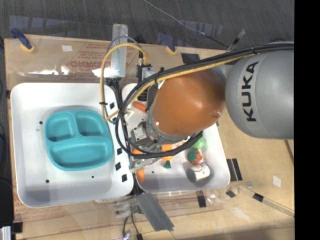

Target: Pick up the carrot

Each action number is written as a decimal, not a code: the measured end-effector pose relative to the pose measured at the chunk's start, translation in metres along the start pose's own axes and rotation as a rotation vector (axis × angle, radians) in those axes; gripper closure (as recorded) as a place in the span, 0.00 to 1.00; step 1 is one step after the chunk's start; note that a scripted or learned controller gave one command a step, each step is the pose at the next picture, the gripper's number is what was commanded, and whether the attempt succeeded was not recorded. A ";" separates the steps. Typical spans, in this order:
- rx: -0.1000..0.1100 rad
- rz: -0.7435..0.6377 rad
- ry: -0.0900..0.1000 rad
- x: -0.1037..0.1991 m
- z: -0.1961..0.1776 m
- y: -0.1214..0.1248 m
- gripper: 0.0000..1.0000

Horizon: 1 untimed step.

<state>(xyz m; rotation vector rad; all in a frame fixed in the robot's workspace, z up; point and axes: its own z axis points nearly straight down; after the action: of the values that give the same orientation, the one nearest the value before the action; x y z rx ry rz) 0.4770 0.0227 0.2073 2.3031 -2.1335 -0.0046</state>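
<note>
My arm's orange wrist band (187, 101) hangs low over the right bin (220, 174) and covers most of it. The gripper (144, 146) sits under the wrist at the bin's left side, largely hidden by cables and the wrist body. A long orange strip that looks like the carrot (172, 146) peeks out just below the wrist, right beside the gripper. I cannot tell whether the gripper touches it. Another small orange piece (141, 174) lies at the bin's front left corner.
A red and green toy fruit (195, 155), a green item (201, 143) and a grey and white object (199, 173) lie in the right bin's front part. The left bin (30, 184) holds a teal divided plate (77, 139). Yellow and black cables (107, 84) loop over the divider.
</note>
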 end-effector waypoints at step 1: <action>0.008 0.092 0.003 0.063 -0.083 0.004 1.00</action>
<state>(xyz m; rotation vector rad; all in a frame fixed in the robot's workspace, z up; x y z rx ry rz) 0.4776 -0.0404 0.2899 2.2048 -2.2403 0.0079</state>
